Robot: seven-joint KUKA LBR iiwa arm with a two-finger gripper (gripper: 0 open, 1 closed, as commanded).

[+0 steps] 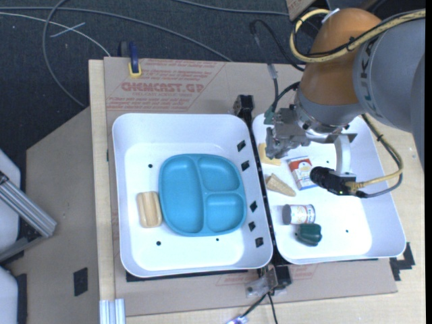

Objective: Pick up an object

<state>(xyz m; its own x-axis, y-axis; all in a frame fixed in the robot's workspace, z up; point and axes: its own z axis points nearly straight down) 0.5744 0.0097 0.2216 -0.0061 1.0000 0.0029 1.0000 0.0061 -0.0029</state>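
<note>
Tan wedge-shaped foam block [279, 184] below my gripper [275, 147] — light, soft, compressible; I'd pinch across its flat faces. Grip state — cannot tell.

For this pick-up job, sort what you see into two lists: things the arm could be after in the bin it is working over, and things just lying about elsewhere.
In play, right bin:
gripper
tan wedge
red and white packet
small jar
dark green piece

Lying about:
blue divided plate
tan block
blue clamp
</note>
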